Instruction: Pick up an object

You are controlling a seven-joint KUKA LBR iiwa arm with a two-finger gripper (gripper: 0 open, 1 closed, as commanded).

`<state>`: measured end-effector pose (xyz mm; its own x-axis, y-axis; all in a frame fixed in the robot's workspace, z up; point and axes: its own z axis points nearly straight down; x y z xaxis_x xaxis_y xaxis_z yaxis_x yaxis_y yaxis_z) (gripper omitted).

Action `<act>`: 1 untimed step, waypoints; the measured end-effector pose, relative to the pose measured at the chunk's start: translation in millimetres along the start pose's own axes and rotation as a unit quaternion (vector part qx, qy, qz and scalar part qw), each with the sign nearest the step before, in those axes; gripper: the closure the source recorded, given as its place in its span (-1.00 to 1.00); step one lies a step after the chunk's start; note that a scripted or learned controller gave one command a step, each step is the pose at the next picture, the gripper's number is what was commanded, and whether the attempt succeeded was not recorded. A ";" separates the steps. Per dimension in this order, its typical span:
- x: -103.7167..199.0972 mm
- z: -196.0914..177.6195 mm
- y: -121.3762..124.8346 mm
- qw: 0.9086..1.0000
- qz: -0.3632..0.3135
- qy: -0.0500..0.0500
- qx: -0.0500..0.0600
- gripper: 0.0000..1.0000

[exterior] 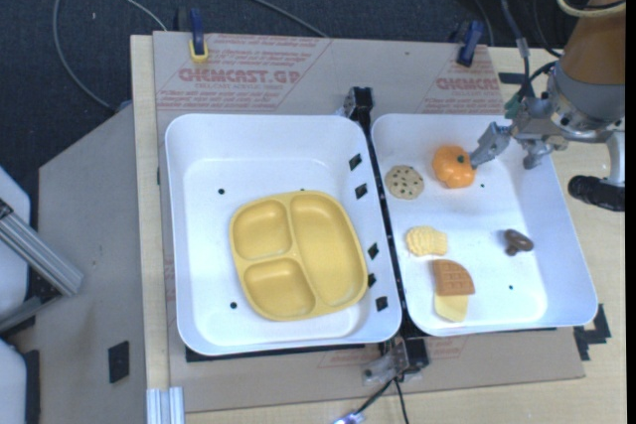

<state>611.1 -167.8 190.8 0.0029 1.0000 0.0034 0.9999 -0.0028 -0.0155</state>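
Observation:
In the right bin (556, 288) lie an orange toy fruit (453, 167), a round cookie (404, 181), a ridged yellow piece (426, 240), a brown waffle-like piece (452, 278) on a pale yellow wedge, and a small brown lump (516, 240). My gripper (509, 151) hangs over the bin's far right part, just right of the orange fruit. It is open with nothing between its fingers. The left fingertip (487, 146) is close to the fruit's right side.
The left bin (189, 213) holds a yellow divided plate (296, 253). A black divider with clips (373, 213) runs between the bins. Blue clamps (198, 35) hold the board at the back. Cables lie on the dark floor beyond.

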 end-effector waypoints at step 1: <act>0.3 -8.4 3.2 1.000 -0.002 -0.001 -0.007 -1.00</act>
<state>614.5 -167.5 199.2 -0.0003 1.0000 0.0006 1.0000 0.0003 -0.0009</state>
